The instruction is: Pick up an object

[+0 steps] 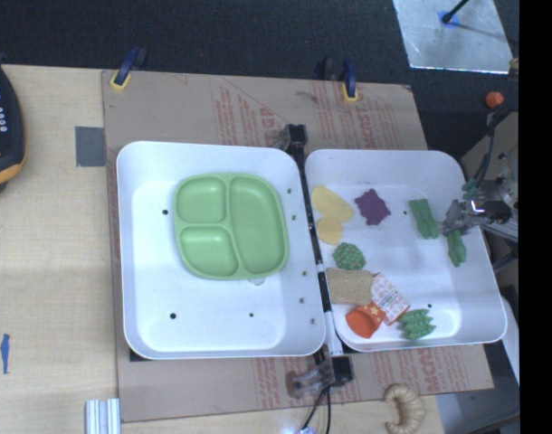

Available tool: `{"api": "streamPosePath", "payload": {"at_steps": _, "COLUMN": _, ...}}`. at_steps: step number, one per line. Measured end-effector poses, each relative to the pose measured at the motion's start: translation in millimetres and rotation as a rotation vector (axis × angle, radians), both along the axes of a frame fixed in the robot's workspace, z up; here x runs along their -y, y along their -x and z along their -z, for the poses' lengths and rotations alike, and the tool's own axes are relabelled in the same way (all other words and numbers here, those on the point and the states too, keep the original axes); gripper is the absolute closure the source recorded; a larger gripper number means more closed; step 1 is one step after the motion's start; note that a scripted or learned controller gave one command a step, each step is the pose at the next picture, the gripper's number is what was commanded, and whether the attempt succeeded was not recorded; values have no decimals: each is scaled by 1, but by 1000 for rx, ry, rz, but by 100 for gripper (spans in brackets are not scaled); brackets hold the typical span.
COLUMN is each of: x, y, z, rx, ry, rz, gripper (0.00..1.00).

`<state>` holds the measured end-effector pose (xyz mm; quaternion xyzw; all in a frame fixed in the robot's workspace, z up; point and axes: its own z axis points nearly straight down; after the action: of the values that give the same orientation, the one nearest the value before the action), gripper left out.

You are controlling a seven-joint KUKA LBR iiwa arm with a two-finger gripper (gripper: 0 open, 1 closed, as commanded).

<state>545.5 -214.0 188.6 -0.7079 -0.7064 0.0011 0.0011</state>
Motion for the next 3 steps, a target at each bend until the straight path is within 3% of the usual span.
{"api": "streamPosePath", "payload": {"at_steps": 1, "x": -45, "y": -41, "z": -47, "rx": 8, "ry": 0, "rz": -11, "gripper": 100}}
{"api": "streamPosePath", "payload": {"at_steps": 2, "x": -74, "y": -100, "z": -42, "rx": 6, "ry": 1, "rz": -10, "gripper": 100}}
{"api": "streamPosePath", "payload": {"at_steps": 3, "x": -152, "y": -100, "z": -37, "rx": -2, "ry": -2, "rz": -14, "gripper": 100}}
